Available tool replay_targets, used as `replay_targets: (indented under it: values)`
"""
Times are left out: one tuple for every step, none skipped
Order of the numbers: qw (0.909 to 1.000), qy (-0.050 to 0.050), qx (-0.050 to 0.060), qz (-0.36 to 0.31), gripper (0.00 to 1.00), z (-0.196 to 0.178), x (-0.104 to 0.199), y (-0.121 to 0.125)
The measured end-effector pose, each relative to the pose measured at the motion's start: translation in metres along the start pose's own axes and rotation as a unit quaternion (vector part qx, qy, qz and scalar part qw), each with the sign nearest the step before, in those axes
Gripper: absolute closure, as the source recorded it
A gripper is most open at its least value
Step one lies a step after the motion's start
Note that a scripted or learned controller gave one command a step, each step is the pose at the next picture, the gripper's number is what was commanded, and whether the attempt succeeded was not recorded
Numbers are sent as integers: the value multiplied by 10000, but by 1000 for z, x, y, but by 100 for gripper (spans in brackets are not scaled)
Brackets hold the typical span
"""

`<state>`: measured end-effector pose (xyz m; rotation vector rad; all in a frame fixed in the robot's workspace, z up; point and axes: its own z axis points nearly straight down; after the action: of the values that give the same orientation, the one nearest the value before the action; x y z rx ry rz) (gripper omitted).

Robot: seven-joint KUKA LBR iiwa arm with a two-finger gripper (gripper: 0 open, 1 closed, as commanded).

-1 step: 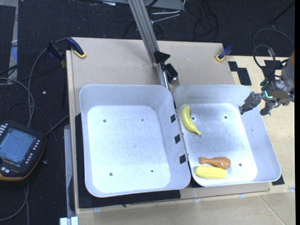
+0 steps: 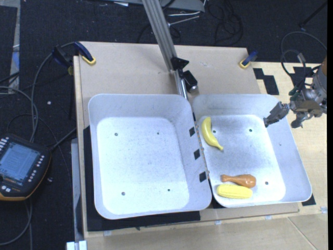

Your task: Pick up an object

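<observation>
On the table [image 2: 135, 72]: two shallow white bins sit side by side, their inner rims touching along the middle.
Left bin [image 2: 140, 155]: the larger-looking of the two in this slanted view, with a speckled floor.
Right bin [image 2: 260, 150]: holds all three loose objects, each toward its left or near side.
Arm [image 2: 317, 87]: enters from the right edge, its wrist above the right bin's far right rim.
Jaws [image 2: 286, 116]: spread open with nothing between them; one dark finger [image 2: 276, 113] points left over the bin's far right corner, the other lies nearer the right edge of the view.
Banana [image 2: 210, 133]: yellow and curved, lying near the right bin's left wall toward the far side; well apart from the jaws, to their left and slightly nearer the camera.
Corn cob [image 2: 234, 191]: yellow, lying lengthwise at the near rim of the right bin, well apart from the jaws and nearer the camera.
Drumstick [image 2: 240, 179]: brown, lying just beyond the corn cob and seemingly touching it, its thin end pointing left; also well clear of the jaws.
Pendant [image 2: 18, 165]: a handheld control unit on the dark floor left of the table.
</observation>
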<state>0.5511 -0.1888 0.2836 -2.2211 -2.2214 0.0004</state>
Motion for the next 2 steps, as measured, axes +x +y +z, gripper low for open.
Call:
replay_targets:
  values:
    - [10000, 5, 22, -1, 0, 51, -3, 9]
    - [10000, 7, 25, 0, 0, 112, 1, 3]
